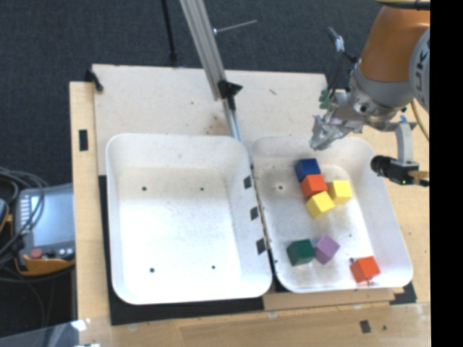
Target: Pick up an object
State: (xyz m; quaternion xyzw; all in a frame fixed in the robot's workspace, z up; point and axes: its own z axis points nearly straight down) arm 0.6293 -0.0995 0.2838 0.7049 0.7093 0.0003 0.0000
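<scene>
One gripper [323,139] hovers over the far rim of the right shallow white plastic bin [383,194]; whether it is spread or closed, I cannot tell. Nearest it lies a small blue cube [307,168], touching an orange cube [313,185]. Beyond these sit a yellow cube [320,204], a green cube [300,251] and a purple cube [327,249].

The gripper [323,139] hangs over the far edge of one white bin [394,226]. The second white bin [119,194] sits just beside that one, farther from the gripper, with small black clips [255,212] along the join. A slanted aluminium post [202,35] rises behind that join, apart from the gripper. Both bins rest on a pale wooden bench [81,194]. Farthest from the gripper, off the bench, a grey pendant [45,219] lies on dark carpet [65,20].
</scene>
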